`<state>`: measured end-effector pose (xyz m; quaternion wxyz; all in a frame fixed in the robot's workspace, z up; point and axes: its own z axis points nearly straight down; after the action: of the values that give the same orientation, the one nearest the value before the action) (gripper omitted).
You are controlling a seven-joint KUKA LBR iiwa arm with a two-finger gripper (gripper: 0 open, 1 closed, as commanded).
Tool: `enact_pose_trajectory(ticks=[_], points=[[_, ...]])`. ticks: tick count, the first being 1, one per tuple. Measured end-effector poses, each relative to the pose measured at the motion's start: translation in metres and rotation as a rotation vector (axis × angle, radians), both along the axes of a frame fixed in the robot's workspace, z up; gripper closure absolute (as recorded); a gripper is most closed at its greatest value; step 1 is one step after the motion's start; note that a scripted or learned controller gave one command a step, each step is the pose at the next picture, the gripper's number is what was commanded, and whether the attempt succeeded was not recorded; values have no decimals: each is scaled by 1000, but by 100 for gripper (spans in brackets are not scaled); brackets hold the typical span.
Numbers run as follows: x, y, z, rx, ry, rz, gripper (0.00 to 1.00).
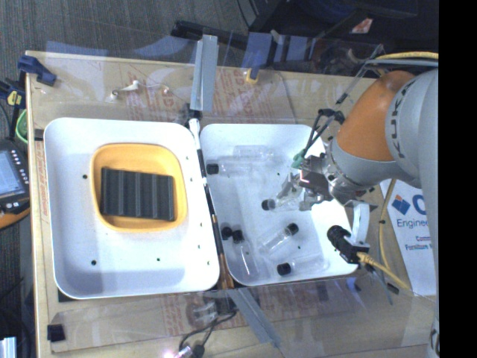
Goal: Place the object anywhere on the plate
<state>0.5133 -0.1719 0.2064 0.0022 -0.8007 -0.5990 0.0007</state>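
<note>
While hanging low over the right bin [253, 129], near its right-hand wall, hides too much of the claw [298, 187] under the wrist of the arm [387, 136] to settle its state: released or clenched, cannot tell from this slant. Looks closest to one clear vial [279, 198], lying on its side with its black cap pointing left, just beside the claw and perhaps touching it; impossible to say whether gripped or merely lying there on the bin floor. Judging by that, probably the object meant for the task, though not certain, since several other vials [277, 237] of the same kind lie scattered in the same bin, along with a few black caps [232, 234] near its left wall and front edge. Over in the left bin [67, 200], well apart from the arm, sits the yellow plate [138, 154], carrying a dark ridged block [138, 194] in its middle and no vial. So, as a judgement: early in the task, at or around the pick. Nothing lifted clear of the right bin, nothing carried across the divide between the bins, nothing set down on the plate. Left to do: secure a firm hold, raise the vial, travel left across the counter [112, 73], and release over the plate, on the rim or the block.
</note>
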Motion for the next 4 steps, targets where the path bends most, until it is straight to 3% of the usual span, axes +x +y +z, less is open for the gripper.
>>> enact_pose_trajectory(ticks=[1, 2, 3, 4], points=[[29, 61, 23, -1, 0, 90, 100], [66, 88, -4, -2, -2, 410, 100], [79, 125, -4, -7, -9, 483, 100], [79, 127, -5, -3, -6, 485, 0]])
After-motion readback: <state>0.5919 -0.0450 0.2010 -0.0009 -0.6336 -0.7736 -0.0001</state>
